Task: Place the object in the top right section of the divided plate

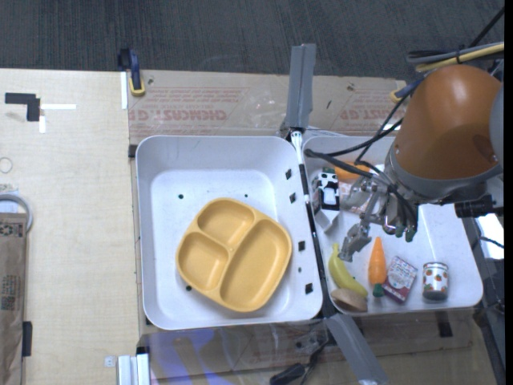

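Two bins on the bench: yellow divided plate [233, 253] bare in the left one, gripper [353, 241] low in the right one above banana [344, 272] and carrot [377, 261]. Picking step in hand (jaw state impossible to tell, nothing visibly held). Next: a firm grasp, then across to the plate's top right section.

You have, on the surface [64, 215], two white bins: left bin [160, 239] and right bin [465, 263], plus a brown packet [12, 295] at the left edge.

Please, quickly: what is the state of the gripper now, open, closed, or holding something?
Gripper: cannot be told; it hangs over the right bin, just above the banana.
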`<state>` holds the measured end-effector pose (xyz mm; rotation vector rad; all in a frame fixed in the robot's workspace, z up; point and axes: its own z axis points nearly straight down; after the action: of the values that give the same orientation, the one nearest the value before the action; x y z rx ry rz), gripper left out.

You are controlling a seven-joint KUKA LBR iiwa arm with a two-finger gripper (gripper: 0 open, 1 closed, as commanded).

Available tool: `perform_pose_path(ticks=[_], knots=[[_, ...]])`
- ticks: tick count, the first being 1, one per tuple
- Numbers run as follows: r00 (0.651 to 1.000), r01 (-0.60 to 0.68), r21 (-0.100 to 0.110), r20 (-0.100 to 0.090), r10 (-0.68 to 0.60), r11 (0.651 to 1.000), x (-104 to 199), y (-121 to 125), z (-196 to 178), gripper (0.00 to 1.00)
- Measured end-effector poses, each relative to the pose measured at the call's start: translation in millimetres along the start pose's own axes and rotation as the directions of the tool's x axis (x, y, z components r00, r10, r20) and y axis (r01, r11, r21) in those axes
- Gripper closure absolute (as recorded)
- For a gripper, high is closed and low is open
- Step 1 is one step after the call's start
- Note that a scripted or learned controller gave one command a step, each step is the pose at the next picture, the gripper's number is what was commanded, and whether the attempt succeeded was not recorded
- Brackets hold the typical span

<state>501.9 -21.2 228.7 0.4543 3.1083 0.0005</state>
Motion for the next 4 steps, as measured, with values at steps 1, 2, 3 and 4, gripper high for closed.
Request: perform_pose_path(ticks=[1,2,3,4], knots=[[0.996,0.090,0.000,-0.001,-0.090,0.996,30,33,-17,0.00],[0.835,0.550,-0.002,-0.002,-0.550,0.835,25,10,39,0.00],[0.730,0.683,-0.002,-0.001,-0.683,0.730,34,75,39,0.00],[0.424,0.906,-0.003,0.002,-0.906,0.424,-6,104,39,0.00]])
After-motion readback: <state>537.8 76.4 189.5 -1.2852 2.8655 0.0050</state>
